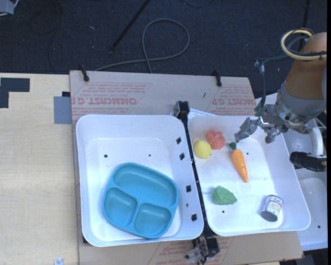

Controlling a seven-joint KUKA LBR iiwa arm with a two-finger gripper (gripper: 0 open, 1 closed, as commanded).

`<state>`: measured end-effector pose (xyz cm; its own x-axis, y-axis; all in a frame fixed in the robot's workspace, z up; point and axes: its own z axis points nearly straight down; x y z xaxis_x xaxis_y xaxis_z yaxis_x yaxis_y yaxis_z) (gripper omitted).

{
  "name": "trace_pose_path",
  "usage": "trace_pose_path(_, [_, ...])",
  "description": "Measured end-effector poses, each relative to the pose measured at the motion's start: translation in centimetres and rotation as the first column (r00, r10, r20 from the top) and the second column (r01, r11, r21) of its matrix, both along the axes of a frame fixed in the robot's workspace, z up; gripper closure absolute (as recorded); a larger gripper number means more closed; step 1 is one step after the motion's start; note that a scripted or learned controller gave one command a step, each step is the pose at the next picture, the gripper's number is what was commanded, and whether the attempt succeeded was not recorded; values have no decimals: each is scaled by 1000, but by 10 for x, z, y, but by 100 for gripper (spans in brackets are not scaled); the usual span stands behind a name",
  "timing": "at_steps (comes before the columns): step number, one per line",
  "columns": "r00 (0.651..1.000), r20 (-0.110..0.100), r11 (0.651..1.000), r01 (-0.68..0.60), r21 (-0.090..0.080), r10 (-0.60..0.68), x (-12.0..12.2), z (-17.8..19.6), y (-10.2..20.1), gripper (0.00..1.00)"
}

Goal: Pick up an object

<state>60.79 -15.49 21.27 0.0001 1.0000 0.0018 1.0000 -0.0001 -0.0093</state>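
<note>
A: Report layout, largest item first.

B: Two shallow white bins sit side by side on a cardboard sheet (pixel 154 95) laid over the wooden bench (pixel 27 170). The left bin (pixel 94 134) holds one blue divided tray (pixel 140 200) with three compartments, lying toward the bin's near side. The right bin (pixel 289 203) holds the small objects.

A: Arm position?

B: The arm (pixel 304 76) enters from the right, with its orange band at the upper right of the view. The gripper (pixel 258 130) hangs over the far right part of the right bin. Its two fingers are spread apart and nothing sits between them.

A: List the right bin contents.

B: Five items, all resting on the bin floor:
- Orange carrot (pixel 240 164), lying lengthwise near the bin's centre, green stem end pointing toward the far side, just below the gripper's left finger in the view.
- Green leafy piece (pixel 224 195), nearer the front, left of centre.
- Small can (pixel 272 207), white with a dark end, on its side near the front right corner.
- Pink-red piece (pixel 215 139), toward the far left of the bin.
- Yellow lemon-like ball (pixel 202 149), touching or just beside the pink-red piece, close to the divider between the bins.

A: Contact between gripper and any item?

B: None visible; the carrot is the nearest item
</note>
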Motion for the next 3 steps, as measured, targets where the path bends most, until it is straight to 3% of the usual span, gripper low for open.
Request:
trace_pose_path(2, [1000,2,1000,0,0,0,-4,-109,7,0])
trace_pose_path(3, [1000,11,1000,3,-3,-3,-1,-92,5,100])
